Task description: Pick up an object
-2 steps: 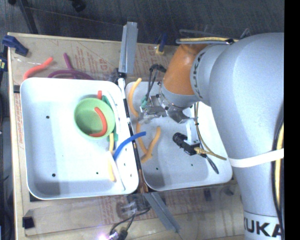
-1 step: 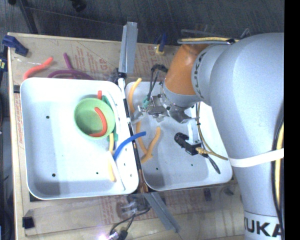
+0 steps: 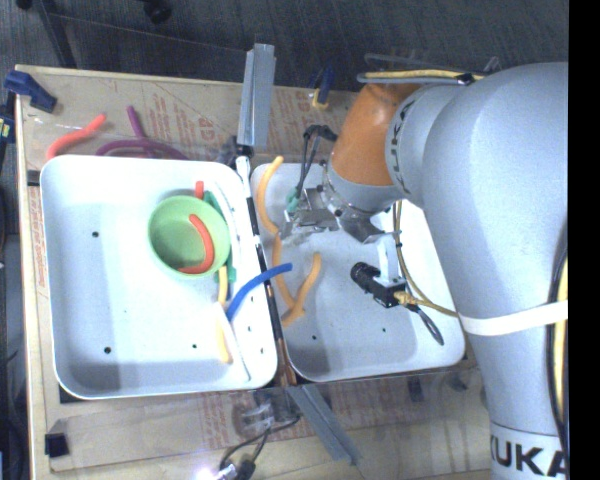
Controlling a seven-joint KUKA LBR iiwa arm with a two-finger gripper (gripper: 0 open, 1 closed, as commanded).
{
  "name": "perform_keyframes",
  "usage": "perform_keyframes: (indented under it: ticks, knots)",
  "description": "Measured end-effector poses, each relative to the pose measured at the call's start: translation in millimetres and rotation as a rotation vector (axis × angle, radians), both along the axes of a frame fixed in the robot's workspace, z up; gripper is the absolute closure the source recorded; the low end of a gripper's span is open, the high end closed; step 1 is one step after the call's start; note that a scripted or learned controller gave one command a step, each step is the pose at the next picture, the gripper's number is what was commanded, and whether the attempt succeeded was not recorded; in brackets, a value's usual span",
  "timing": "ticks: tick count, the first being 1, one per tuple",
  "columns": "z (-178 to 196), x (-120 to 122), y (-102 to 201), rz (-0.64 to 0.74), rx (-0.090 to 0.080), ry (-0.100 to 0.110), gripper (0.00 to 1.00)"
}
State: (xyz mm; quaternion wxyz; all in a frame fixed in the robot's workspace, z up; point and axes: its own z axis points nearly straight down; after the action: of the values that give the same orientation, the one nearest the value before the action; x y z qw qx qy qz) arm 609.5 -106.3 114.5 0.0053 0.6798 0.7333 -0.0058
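grey arm reaching in from three o'clock, gripper (image 3: 298, 213) low in the right bin (image 3: 380, 353), finger state impossible to tell, orange strip (image 3: 302, 290) just at its six o'clock, green bowl (image 3: 188, 236) in left bin (image 3: 100, 308)

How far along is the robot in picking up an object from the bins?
Done: the pincer is down in the right bin, near an orange strip. In hand: nothing visibly gripped. Left: grasp and lift. The green bowl and blue strip lie untouched.
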Motion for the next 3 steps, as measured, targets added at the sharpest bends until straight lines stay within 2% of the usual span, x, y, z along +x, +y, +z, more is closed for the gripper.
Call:
perform_keyframes:
  ticks: [1,2,3]
  knots:
    - [0.0,0.0,0.1,0.001,-0.001,0.000,0.00]
    - [-18.1,-34.5,-12.0,0.038,0.011,-0.010,0.00]
    - [-8.8,-35.0,-11.2,0.045,0.011,-0.005,1.00]
